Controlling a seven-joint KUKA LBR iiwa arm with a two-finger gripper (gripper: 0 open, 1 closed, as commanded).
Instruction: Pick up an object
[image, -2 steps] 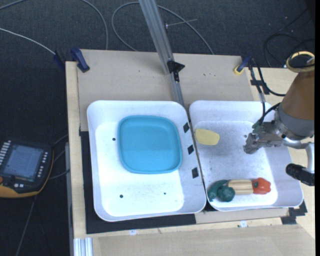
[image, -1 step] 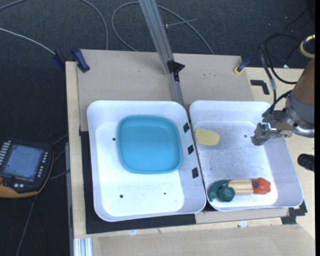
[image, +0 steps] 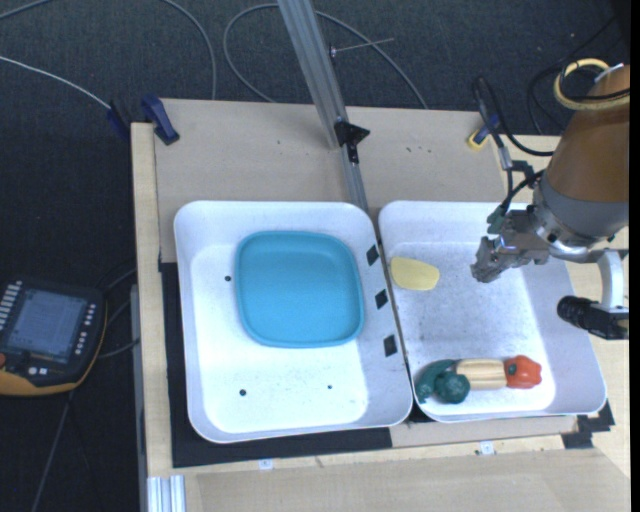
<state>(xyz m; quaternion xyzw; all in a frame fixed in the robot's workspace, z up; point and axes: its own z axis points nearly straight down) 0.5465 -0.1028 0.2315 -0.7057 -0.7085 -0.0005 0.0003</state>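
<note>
Bins, 2 of them, shallow and white, sit side by side on the bench: the left bin (image: 205, 400) carries a turquoise square plate (image: 299, 288) lying flat in its upper middle, and the right bin (image: 575, 395) carries the loose pieces. Against the near edge of the right bin, 3 things lie in a row, touching one another: a dark green lump (image: 442, 383) toward the near left corner, a tan wooden cylinder (image: 481, 374) lying on its side beside it, and a red-orange piece (image: 522, 372) at the cylinder's other end. A pale yellow piece (image: 414, 274) lies flat near the bin's left wall, toward its far side. The gripper (image: 487, 266) hangs over the far half of the right bin, to the right of the yellow piece and apart from it, and well apart from the row along the near edge. Nothing shows between its tips, and whether it stands wide or narrow cannot be told from this angle. A handheld control pendant (image: 45, 335) rests on the dark floor off the bench's left edge.
</note>
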